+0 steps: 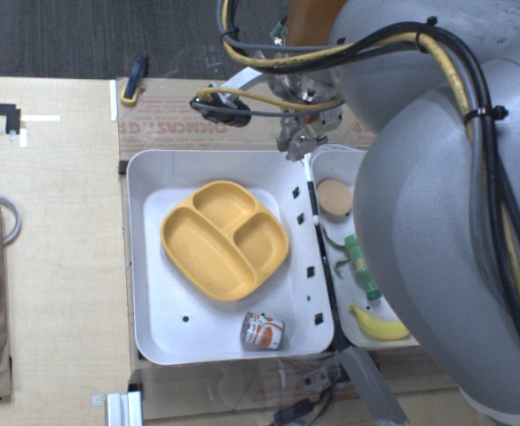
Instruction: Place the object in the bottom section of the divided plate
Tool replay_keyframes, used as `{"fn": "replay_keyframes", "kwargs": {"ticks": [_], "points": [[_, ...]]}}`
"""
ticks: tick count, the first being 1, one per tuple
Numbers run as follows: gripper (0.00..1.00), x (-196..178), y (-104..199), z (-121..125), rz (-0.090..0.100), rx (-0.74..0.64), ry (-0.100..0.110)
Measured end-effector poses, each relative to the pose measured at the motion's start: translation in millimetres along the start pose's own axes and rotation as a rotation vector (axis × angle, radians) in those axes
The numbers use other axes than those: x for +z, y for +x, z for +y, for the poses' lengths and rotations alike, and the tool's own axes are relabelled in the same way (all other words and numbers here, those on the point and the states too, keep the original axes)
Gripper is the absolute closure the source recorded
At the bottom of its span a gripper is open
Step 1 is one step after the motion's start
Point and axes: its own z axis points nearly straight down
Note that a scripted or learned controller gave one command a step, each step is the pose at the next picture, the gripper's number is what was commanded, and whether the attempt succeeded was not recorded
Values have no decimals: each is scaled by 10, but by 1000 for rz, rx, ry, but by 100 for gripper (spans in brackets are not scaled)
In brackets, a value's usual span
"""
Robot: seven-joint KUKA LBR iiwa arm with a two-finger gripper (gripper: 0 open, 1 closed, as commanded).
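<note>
The small round tan cookie (335,198) looks light and maybe crumbly; pinch its edges gently. I cannot tell how the metal gripper (296,145) is set.

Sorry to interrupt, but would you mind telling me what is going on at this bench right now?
The grey arm's gripper hangs over the rim between the two white bins. The yellow divided plate lies in the left bin with nothing in its sections; a small orange-and-white can lies beside it. A round tan object, a green item and a yellow banana sit in the right bin.
</note>
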Motion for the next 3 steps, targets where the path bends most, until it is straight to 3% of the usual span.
{"fn": "replay_keyframes", "kwargs": {"ticks": [1,2,3], "points": [[100,-176,-462,789,-2,-37,1],[100,-552,-632,907,-1,-20,0],[100,-364,-121,269,0,177,-1]]}}
